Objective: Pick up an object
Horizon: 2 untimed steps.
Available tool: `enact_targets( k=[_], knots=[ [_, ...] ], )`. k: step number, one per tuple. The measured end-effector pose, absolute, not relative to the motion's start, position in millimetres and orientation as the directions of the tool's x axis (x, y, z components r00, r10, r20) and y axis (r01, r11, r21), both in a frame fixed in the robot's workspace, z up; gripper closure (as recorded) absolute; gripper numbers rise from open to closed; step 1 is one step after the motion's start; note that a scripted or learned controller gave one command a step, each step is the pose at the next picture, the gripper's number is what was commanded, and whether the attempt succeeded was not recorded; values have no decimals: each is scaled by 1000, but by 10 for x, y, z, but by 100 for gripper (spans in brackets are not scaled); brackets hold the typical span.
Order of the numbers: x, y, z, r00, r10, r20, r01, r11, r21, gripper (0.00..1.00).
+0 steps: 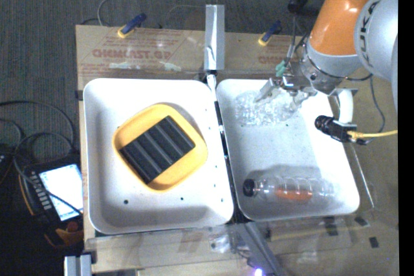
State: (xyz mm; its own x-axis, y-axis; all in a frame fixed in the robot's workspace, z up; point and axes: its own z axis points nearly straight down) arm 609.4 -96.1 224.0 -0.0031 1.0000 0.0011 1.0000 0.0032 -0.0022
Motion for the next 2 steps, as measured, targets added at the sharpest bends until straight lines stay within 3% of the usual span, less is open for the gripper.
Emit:
enact_targets(
  k=[1,2],
  knots=[
    [6531,-1579,2288,-152,988,-4,988,152,-1,0],
    [5119,-1403,1665,-130,992,2,992,130,-2,0]
  ],
)
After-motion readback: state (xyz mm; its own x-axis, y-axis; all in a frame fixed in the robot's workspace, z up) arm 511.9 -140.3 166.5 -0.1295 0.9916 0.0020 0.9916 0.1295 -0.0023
